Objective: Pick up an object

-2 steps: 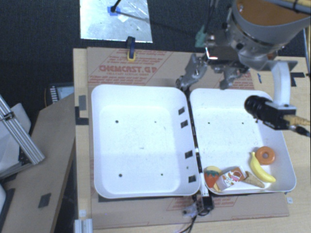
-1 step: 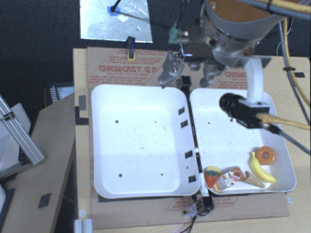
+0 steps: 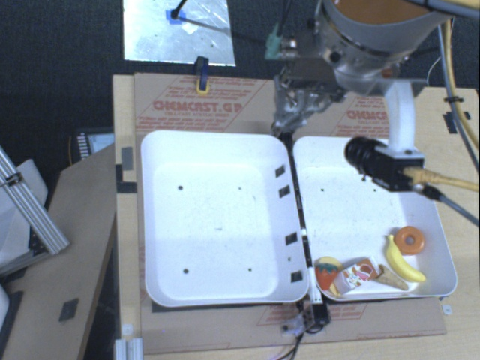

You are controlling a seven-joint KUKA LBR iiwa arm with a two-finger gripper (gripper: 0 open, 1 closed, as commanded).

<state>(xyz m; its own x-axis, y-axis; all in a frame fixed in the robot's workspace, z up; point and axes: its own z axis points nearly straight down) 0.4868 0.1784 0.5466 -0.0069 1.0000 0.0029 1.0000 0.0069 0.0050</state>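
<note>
The gripper (image 3: pixel 289 118) hangs at the far edge of the bench, above the seam where the two white bins meet, just past their far rims. Its fingers are a dark, blurred cluster pointing down toward the seam, and nothing shows between them. The arm (image 3: pixel 375 13) fills the upper right, with its orange band above the grey wrist. A black camera (image 3: pixel 375 163) on a white bracket juts out over the right bin (image 3: pixel 352 208), with a yellow cable trailing off to the right. All the loose things lie in the near right corner of the right bin, well apart from the gripper: a banana (image 3: pixel 401 261) curved along the near right wall, an orange donut (image 3: pixel 409 239) touching its upper end, a brown cone (image 3: pixel 391 278) just beside the banana on the left, a red-and-white packet (image 3: pixel 357 274) next to that, and an orange-red fruit (image 3: pixel 328 271) at the near left corner, against the dividing wall. The left bin (image 3: pixel 217 216) sits beside it, its floor marked by a few small dark dots. Both bins rest on brown cardboard (image 3: pixel 195 103) printed with red lettering. A silver sheet (image 3: pixel 176 21) lies beyond the bench at upper left.
</note>
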